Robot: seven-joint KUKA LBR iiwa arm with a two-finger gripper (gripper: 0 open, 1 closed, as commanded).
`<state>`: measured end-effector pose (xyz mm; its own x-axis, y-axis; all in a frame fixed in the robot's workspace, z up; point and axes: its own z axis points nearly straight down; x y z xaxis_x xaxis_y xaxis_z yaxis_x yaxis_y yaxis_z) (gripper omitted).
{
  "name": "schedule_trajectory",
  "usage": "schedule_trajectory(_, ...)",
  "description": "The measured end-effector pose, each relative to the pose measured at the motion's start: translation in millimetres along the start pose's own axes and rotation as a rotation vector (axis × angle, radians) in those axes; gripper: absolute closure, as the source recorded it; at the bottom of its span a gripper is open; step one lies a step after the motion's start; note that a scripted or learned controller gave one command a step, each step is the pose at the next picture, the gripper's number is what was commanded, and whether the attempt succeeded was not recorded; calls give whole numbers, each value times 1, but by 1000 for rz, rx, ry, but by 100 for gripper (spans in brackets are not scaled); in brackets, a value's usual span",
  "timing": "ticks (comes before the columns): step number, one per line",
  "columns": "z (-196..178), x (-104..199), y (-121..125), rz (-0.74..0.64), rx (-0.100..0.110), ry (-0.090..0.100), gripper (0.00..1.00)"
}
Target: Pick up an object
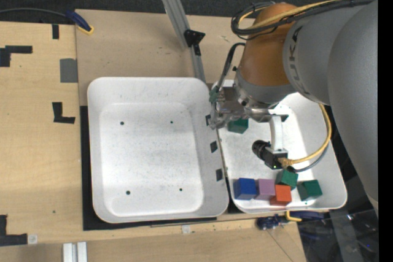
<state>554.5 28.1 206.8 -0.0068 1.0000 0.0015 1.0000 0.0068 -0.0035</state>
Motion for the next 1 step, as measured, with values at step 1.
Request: schedule_trajectory(1, -15, 52, -16, 1, -2, 0, 100)
